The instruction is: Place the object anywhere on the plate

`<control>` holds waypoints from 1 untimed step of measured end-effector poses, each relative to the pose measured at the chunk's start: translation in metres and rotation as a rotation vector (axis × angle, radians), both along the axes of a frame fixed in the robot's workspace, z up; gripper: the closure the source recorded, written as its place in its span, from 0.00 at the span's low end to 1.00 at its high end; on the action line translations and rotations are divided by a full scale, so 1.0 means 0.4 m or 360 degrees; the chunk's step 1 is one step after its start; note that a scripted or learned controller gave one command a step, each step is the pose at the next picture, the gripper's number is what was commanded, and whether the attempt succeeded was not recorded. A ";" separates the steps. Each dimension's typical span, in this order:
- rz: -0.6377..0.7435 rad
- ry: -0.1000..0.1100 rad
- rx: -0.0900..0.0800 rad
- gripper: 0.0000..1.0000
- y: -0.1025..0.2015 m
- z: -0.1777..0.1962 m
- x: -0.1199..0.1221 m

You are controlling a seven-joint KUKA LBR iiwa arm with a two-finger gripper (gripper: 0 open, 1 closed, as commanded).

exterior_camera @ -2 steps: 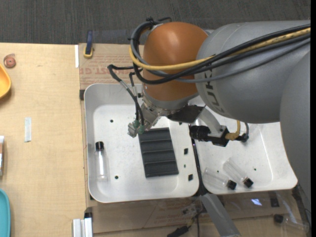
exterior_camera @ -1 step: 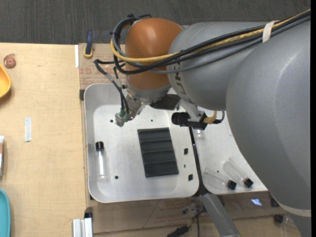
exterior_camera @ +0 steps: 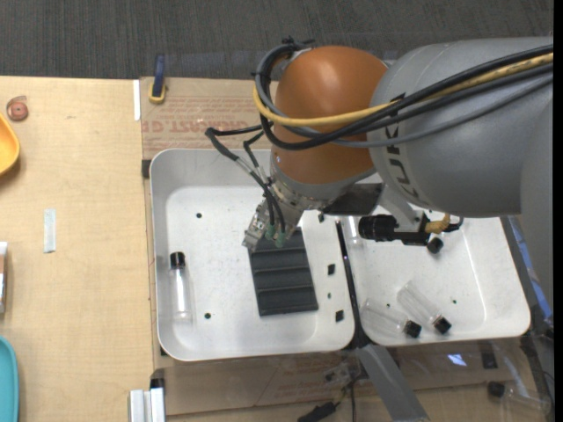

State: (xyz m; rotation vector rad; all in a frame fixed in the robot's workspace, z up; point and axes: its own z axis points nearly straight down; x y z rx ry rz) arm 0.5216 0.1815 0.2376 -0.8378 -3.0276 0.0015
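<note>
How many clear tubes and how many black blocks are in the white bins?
Clear tubes with black caps: 3, one in the left bin, two in the right bin
Black ridged block: 1
Total: 4

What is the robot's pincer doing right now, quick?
Pincer: over the left bin, right by the dark ribbed block; open or closed cannot be told.

A blue clamp point(exterior_camera: 158, 67) sits beside the cardboard sheet point(exterior_camera: 207, 117).

Glossy white plastic bins point(exterior_camera: 167, 236), matt ribbed blk block point(exterior_camera: 283, 275)
</note>
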 end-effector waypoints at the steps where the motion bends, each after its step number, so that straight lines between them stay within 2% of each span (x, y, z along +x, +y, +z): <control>1: 0.0000 0.0000 0.0000 0.00 0.000 0.000 0.000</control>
